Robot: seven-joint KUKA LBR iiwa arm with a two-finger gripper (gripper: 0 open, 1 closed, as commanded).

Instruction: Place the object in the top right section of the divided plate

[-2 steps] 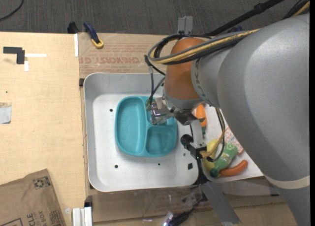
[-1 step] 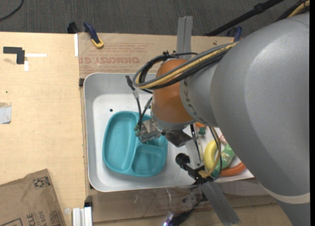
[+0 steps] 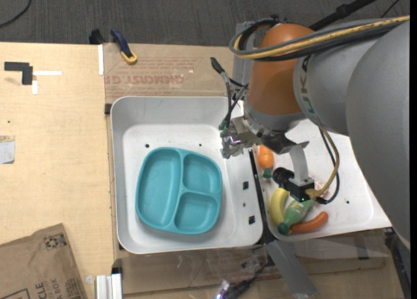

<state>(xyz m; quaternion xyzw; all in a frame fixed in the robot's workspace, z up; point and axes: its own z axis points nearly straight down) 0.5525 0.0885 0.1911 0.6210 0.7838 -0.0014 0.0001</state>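
A: Figure, near edge first. What lies closest to the camera?

B: At six o'clock, the front rim of my two white bins. The right bin (image 3: pixel 355 190) holds the loose items, heaped at its near corner by the divider wall: one yellow banana (image 3: pixel 279 204), one orange carrot (image 3: pixel 308 223), one pale green piece (image 3: pixel 296 211) between them that I cannot name, and one small orange item (image 3: pixel 264 157) further up. That makes four pieces I can count; my own arm (image 3: pixel 352 63) covers much of this bin. I judge they sit bunched there because this bin is the supply side.

A: And the left bin?

B: The left bin (image 3: pixel 124 161) carries one teal divided plate (image 3: pixel 179 190), lying flat at its centre, with three sections: one long one at nine o'clock and two smaller ones at three o'clock. It lies apart from the supply, I judge, as the receiving side.

A: Where are you?

B: My jaws (image 3: pixel 228 142) hang at about one o'clock from the plate, just beyond its rim, near the wall between the bins. Whether they are spread or closed, and whether anything sits between them, I cannot tell: the tips are small and dark against the bin. So I cannot say which piece is the task's object; no piece lies in the plate's top right section (image 3: pixel 199 174).

A: Farthest?

B: At twelve o'clock, the wooden surface (image 3: pixel 52 135), one blue-and-yellow clamp (image 3: pixel 124 47), then dark floor.
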